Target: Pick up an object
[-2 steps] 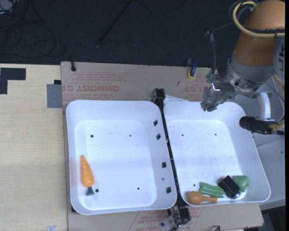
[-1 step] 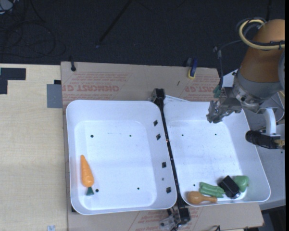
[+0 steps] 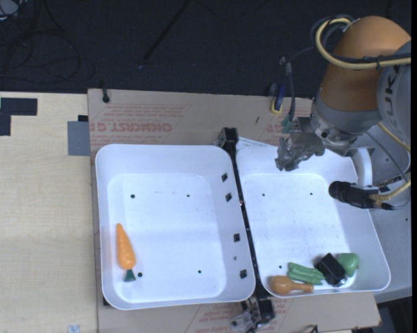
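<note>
while the grey arm with its orange band leans in from the right, its gripper hangs over the far edge of the right bin, nothing visible between its dark fingers; whether they are spread or pressed together cannot be told from this angle. both shallow white bins sit side by side on a sheet of brown cardboard, itself laid on a pale wooden bench, with a black divider strip running between them. the left bin carries a single orange toy carrot, green-tipped, lying lengthwise near its near-left corner, well apart from the gripper. along the near wall of the right bin a small cluster gathers: a green pea-pod-like piece, a black block lying tilted against a paler green object, and just to the left an orange-tan pear-shaped toy. a black cylindrical part juts over the right bin's right rim. cables trail across the dark floor at the far side of the scene.
</note>
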`<state>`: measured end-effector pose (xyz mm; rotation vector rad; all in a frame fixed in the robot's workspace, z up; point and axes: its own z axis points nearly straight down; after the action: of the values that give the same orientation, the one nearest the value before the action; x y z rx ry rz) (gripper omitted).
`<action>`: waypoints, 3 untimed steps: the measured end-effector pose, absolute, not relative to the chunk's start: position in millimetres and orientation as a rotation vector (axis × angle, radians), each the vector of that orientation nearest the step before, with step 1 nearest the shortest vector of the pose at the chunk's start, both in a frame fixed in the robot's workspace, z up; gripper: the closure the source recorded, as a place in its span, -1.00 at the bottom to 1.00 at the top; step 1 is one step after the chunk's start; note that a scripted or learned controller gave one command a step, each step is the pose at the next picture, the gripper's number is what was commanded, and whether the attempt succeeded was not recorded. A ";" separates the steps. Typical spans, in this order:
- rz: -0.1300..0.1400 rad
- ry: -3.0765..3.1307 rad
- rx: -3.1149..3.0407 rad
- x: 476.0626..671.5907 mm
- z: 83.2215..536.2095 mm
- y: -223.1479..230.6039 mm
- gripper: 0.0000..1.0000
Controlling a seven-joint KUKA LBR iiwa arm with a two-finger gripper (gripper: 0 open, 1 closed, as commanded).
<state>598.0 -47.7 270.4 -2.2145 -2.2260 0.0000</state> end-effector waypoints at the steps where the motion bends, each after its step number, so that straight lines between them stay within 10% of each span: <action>1: -0.007 -2.234 -2.209 635.1 304.6 55.4 1.00; 3: -0.010 -2.233 -2.210 643.3 414.9 218.5 1.00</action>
<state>643.3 218.5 414.9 -2.2102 -2.2326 -0.0101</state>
